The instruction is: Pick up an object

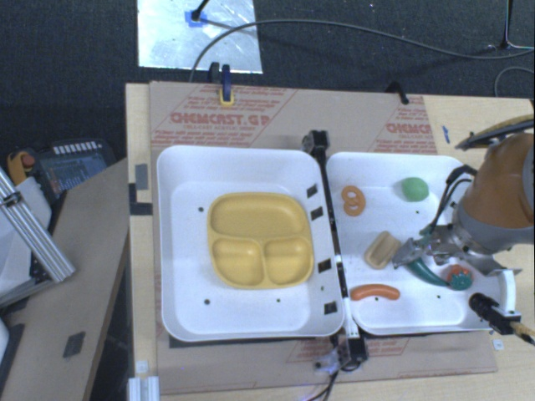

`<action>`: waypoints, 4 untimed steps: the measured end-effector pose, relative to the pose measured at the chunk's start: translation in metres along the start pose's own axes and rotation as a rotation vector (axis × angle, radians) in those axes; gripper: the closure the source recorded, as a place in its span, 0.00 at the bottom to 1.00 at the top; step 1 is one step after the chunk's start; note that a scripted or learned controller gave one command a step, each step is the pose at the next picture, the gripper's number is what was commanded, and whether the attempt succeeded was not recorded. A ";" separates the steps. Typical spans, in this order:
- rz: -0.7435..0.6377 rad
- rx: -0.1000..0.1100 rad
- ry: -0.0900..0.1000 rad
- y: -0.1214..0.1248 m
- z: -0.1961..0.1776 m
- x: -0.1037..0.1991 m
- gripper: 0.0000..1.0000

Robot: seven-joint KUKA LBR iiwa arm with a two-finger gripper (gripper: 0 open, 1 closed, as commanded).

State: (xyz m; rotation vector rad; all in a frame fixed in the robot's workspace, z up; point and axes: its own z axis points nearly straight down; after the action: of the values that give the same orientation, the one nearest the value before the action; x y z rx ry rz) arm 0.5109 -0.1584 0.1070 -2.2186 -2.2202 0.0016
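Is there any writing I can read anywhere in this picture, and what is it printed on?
"CHEMCAST GP": red print on the brown sheet under the bins, at its upper left.
The same red print shows at the sheet's upper right, slanted and partly cut off; too blurred to read fully.
Small red lines under each logo: too small to read.
The dark device with buttons at left: markings too blurred to read.

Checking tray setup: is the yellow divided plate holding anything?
Empty. The yellow plate sits alone in the left bin, all three compartments bare.
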 end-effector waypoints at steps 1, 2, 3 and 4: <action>0.000 -0.002 0.000 0.000 0.024 0.000 0.00; 0.000 -0.006 -0.002 0.002 0.012 0.000 1.00; -0.004 -0.008 -0.003 0.005 -0.033 0.005 1.00; -0.004 -0.009 -0.003 0.000 -0.084 0.012 1.00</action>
State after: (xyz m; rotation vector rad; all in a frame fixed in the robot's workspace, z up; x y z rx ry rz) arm 0.5110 -0.1464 0.1906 -2.2199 -2.2311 -0.0054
